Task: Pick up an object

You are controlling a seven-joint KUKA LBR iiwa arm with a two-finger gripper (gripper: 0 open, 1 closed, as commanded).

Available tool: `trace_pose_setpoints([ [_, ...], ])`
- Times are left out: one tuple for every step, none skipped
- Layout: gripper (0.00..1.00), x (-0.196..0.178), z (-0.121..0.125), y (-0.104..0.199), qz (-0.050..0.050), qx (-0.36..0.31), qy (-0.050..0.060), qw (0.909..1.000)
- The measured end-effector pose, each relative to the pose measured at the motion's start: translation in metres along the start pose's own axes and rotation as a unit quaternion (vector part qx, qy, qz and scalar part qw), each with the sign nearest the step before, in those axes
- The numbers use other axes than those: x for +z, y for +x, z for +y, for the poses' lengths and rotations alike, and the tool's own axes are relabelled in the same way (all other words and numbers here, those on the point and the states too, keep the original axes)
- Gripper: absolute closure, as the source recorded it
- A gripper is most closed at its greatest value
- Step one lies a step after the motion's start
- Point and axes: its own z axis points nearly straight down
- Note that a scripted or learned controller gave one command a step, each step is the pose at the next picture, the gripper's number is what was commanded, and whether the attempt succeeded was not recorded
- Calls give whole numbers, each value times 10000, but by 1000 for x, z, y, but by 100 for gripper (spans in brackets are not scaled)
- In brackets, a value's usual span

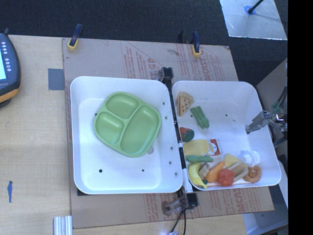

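Gripper (255, 125) hangs over the right shallow white bin (230, 94), fingers spread and empty; descend squarely onto the green plastic pickle (199, 117) left of them.

Bright, even light; slightly soft

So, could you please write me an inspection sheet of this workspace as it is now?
Surface: cardboard sheet clamped on a wooden bench.
Job's things: toy food heaped in the right bin: waffle, green pickle, banana, tomato.
Clutter: green divided plate in the left bin.
Hand: hand at the right bin's right rim, holding nothing.
Cables: one at the bottom edge.
Surroundings: control pendant far left.
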Motion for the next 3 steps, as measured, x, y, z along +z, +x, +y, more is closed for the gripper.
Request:
trace_pose_setpoints([
  [0,173,45,-6,4,-16,20,10000],
  [0,167,-11,45,21,0,32,10000],
  [0,166,-21,-17,-18,30,-13,10000],
])
